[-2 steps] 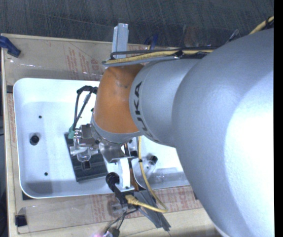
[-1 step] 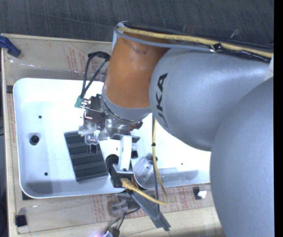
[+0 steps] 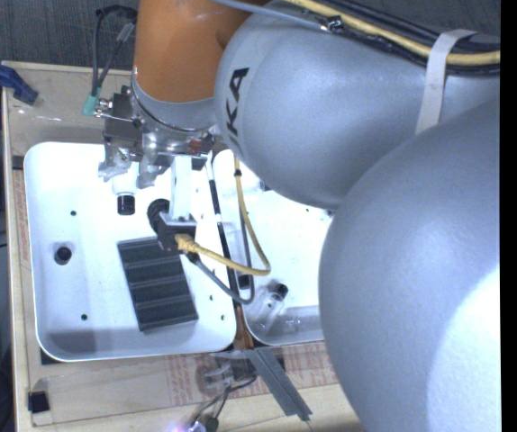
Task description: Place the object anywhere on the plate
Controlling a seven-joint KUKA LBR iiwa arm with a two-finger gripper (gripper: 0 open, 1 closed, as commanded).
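A dark grey ribbed rectangular plate [image 3: 157,283] lies flat in the left bin [image 3: 42,205], towards its near right side. A small black cylinder [image 3: 126,204] rests on the bin floor just beyond the plate's far left corner. My gripper [image 3: 129,169] hangs over the far part of the left bin, directly above that cylinder and apart from it. Nothing shows between its metal parts. The orange band and grey wrist hide what lies behind it.
A small dark round piece [image 3: 62,254] sits on the left bin's floor near its left wall. A yellow cable [image 3: 231,261] loops over the divide between the bins. The arm covers most of the right bin [image 3: 281,327], where a small metal piece [image 3: 277,292] shows.
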